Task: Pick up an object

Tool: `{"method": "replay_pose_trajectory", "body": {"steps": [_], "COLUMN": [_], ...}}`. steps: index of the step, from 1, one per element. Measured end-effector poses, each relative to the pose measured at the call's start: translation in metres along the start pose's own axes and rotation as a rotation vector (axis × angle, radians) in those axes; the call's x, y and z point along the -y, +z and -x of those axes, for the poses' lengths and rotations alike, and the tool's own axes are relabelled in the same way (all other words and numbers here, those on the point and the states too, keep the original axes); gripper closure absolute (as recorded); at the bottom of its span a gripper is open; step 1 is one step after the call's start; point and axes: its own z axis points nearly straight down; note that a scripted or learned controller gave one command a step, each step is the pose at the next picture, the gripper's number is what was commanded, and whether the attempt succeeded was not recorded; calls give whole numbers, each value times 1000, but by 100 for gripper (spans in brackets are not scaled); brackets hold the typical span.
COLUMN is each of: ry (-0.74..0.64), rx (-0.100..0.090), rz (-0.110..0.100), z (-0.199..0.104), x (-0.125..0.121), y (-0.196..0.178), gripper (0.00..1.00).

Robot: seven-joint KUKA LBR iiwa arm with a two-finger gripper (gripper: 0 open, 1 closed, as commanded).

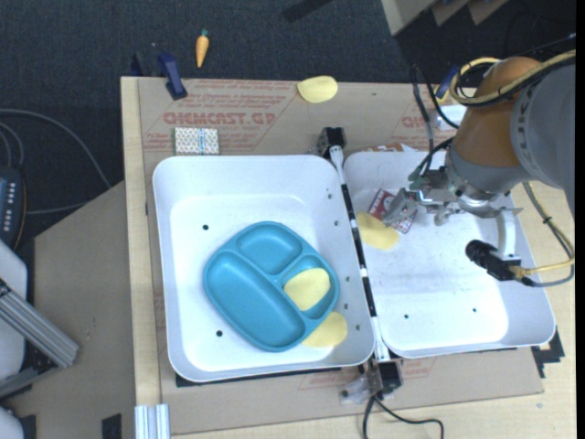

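Observation:
My gripper [400, 212] hangs over the upper left part of the right bin [457, 323], on the grey arm with its orange band [486, 135]. Right under it lies a small red and white packet [388, 201], partly hidden by the gripper. A yellow lump [378, 234] rests just below and left of it, by the bin's left wall. In the left bin [183, 199] sits a blue divided plate [251, 286] with a yellow piece [307, 286] in its right compartment. Another yellow piece [326, 331] lies against the plate's lower right edge.
On the cardboard behind the bins lie a yellow lump [317, 89], a blue clip [171, 76] and a small patterned packet [196, 140]. A tiny orange carrot [202, 48] lies on the dark floor beyond. A black clamp [331, 140] joins the bins at the top.

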Motion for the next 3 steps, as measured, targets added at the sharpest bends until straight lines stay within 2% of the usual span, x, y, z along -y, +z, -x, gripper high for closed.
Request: {"method": "replay_pose_trajectory", "body": {"steps": [1,2,3], "ry": [0,-1,1], "rx": [1,1,1], "rz": [5,-4,4], "z": [-17,-16,-25], "x": [-26,-24,40], "y": [28,19,-73], "gripper": [0,100,100]}}
